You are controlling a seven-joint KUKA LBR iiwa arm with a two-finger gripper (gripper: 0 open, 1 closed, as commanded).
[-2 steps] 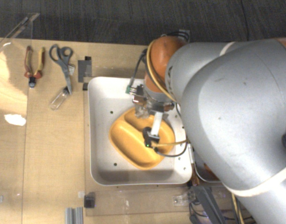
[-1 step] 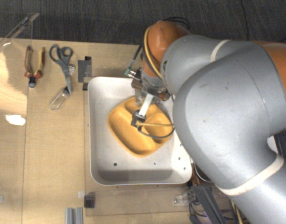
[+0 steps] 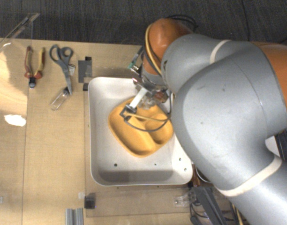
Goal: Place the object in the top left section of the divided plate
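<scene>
A yellow divided plate [image 3: 134, 137] lies tilted in the middle of the white bin [image 3: 99, 125]. Its lower sections look bare. My gripper [image 3: 152, 96] hangs over the plate's upper right part, close to the bin's far wall. The grey arm with its orange band reaches in from the right and covers the plate's right edge and the gripper's tip. Whether anything sits between the gripper's tips is hidden by the wrist.
On the bench left of the bin lie red-handled pliers [image 3: 33, 64], grey scissors [image 3: 64, 62], a small clear piece [image 3: 59, 99] and a black block [image 3: 86, 68]. Another small black block [image 3: 89, 200] sits below the bin's front left corner. The arm hides the right side.
</scene>
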